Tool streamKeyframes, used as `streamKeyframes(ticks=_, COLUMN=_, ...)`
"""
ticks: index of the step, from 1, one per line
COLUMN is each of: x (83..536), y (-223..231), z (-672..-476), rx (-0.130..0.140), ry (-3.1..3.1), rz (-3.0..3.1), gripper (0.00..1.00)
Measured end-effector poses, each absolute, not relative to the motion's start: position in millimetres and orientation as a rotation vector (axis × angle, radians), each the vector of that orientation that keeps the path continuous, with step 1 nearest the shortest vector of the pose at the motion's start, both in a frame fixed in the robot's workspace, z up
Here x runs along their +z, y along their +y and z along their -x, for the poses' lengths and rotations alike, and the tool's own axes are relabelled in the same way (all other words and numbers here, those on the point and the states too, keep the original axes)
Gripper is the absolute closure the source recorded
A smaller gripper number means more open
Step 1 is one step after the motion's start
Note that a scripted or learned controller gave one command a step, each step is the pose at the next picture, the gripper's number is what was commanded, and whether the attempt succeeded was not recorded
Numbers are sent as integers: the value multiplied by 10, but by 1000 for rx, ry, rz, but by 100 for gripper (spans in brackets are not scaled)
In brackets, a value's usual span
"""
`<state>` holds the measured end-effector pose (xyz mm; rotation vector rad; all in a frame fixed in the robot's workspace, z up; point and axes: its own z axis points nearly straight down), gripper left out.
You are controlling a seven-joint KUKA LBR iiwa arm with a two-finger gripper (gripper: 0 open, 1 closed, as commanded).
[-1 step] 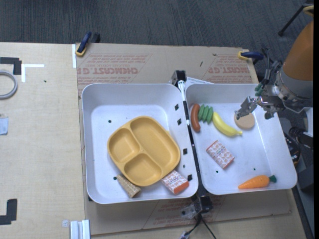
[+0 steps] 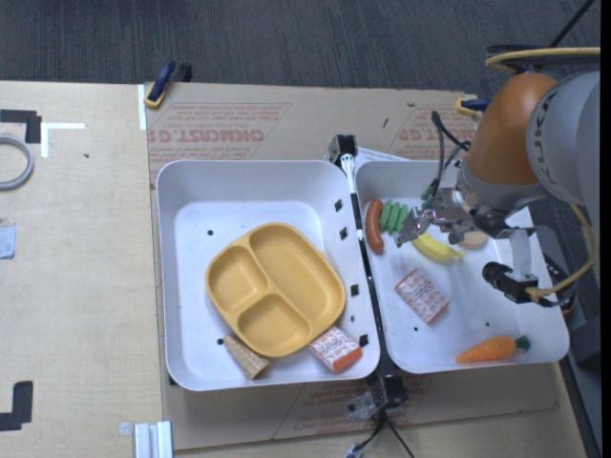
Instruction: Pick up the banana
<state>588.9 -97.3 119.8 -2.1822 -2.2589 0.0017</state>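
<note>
Camera view: the gripper (image 2: 416,229) hangs low in the right bin (image 2: 535,346), its fingers slightly spread with nothing between them. The banana (image 2: 438,248) lies just beside the fingertips, on the carrot's (image 2: 491,349) side. A green vegetable (image 2: 391,218) and a sausage (image 2: 373,226) lie opposite; a yellow tray (image 2: 275,288) fills the left bin (image 2: 181,256).
</note>
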Motion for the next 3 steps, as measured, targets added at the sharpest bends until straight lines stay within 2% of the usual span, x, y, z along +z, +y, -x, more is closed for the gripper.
streamKeyframes(ticks=1, x=923, y=-992, z=-5875, rx=1, ry=-2444, rz=1971, gripper=0)
streamKeyframes(ticks=2, x=1021, y=-1003, z=-5879, rx=1, ry=-2443, rz=1976, gripper=100)
streamKeyframes(ticks=3, x=1923, y=-731, z=-5696, rx=0, ry=-2546, rz=1843, gripper=100)
